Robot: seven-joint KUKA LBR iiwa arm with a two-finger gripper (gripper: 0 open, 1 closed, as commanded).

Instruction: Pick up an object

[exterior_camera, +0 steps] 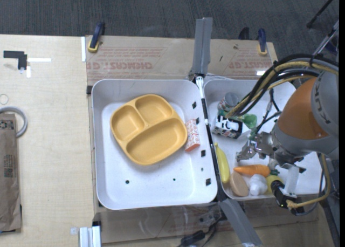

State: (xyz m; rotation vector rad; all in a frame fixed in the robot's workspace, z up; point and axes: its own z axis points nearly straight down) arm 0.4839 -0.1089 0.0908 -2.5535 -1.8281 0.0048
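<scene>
The arm's gripper point(249, 151) hangs low in the right bin point(307, 186), just above and to the left of a toy carrot point(252, 170). Its metal end is small and partly lost against the cables, so whether it is released or clenched cannot be told — nothing is seen held in it.

The carrot is the nearest candidate. It lies in the near part of the right bin, its long axis running left to right, with what looks like the green top at its right end and the taper pointing left. It is probably a light, stiff plastic piece with a smooth, rather slippery skin; a hold across the thick middle, at right angles to the long axis, should be the steadiest.

Close neighbours crowd it: a toy banana point(221, 162) lies along the bin's left wall, running near to far, and a tan rounded piece point(239, 184) sits just near of the carrot. The left bin point(108, 186) holds a yellow divided plate point(149, 128) with a small orange-and-white packet point(192, 135) touching its right edge.
</scene>
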